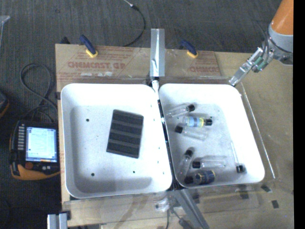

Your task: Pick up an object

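A black ribbed rectangular pad (pixel 125 133) lies flat in the left bin (pixel 76 175). The right bin (pixel 238 104) holds several clear vials with black caps, among them one near the top (pixel 181 110), one with a blue and yellow label (pixel 196 122), a cluster at the front (pixel 200 168) and a thin tube at the right (pixel 236 157). My gripper (pixel 237 78) hangs above the bench just past the right bin's far right corner, well away from the vials, with nothing between its fingers.
A metal post (pixel 157 51) stands behind the seam between the bins. Two blue and yellow clamps (pixel 88 46) (pixel 188 47) hold the board's rear edge. A teach pendant (pixel 35 149) with cables lies on the floor at the left.
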`<state>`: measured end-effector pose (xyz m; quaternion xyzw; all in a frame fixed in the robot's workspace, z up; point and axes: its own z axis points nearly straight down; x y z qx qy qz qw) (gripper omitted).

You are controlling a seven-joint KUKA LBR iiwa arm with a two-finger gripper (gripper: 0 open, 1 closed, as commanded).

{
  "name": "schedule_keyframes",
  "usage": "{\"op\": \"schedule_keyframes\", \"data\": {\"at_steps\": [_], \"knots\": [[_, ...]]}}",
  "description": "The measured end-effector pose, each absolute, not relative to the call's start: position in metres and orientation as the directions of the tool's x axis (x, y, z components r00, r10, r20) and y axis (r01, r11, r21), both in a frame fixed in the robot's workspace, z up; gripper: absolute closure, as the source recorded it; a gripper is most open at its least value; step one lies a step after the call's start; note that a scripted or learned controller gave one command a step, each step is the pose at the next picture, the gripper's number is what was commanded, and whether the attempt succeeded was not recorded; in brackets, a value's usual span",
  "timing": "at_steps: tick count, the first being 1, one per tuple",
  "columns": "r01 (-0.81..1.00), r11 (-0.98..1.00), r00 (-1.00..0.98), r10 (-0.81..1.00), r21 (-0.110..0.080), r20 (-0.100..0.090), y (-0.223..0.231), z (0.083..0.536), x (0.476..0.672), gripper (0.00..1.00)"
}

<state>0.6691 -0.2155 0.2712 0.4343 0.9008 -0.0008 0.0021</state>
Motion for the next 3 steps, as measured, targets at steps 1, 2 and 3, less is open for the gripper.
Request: {"op": "schedule_keyframes", "data": {"at_steps": [1, 2, 3], "knots": [[0.782, 0.623, -0.623, 0.782, 0.0, -0.004, -0.2153, 0.271, 0.6691, 0.0], [0.782, 0.623, -0.623, 0.782, 0.0, -0.004, -0.2153, 0.271, 0.6691, 0.0], [0.782, 0.623, -0.623, 0.782, 0.0, -0.004, -0.2153, 0.271, 0.6691, 0.0]]}}
